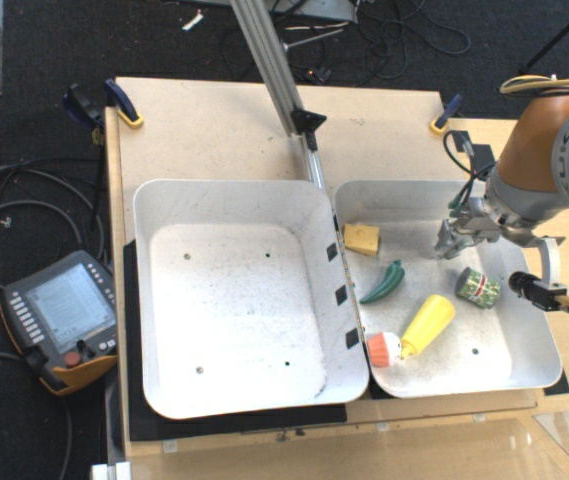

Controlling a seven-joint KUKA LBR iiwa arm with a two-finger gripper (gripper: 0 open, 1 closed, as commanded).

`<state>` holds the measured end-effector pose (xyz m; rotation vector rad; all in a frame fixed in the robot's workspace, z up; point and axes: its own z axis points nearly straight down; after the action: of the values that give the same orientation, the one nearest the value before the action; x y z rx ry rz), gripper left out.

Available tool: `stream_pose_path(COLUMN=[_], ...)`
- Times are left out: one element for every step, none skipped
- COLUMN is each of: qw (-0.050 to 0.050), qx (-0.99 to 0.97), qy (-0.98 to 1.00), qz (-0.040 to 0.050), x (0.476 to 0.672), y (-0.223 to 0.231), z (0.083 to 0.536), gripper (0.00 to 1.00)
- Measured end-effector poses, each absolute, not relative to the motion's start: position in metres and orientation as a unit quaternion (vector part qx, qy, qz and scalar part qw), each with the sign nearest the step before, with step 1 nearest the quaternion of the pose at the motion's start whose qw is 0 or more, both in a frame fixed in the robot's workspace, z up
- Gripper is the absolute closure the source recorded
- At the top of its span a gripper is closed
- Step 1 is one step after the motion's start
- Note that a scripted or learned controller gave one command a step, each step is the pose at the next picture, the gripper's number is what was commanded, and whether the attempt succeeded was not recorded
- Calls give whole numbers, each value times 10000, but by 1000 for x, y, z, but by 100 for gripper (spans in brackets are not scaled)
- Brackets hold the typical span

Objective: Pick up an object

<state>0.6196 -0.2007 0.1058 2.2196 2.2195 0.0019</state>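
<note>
I am hanging my gripper over the right bin, near its back edge, and I cannot tell how it is set. Just beside it toward the right wall a green-and-red can is lying; the yellow bottle is lying mid-bin.

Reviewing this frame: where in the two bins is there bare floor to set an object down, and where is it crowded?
The left bin has bare floor wall to wall. In the right bin, the near right corner is free, bordered by the yellow bottle and the small can. The middle is crowded: yellow block, green pepper, bottle, can, with the gripper hanging above.
</note>
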Motion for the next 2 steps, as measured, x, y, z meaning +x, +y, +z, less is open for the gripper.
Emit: stream_pose_path(qw=[23,32], qx=[7076,7063], qy=[7066,7079], qz=[12,15], x=[611,613], y=[-202,-202], z=[155,208], gripper=[100,100])
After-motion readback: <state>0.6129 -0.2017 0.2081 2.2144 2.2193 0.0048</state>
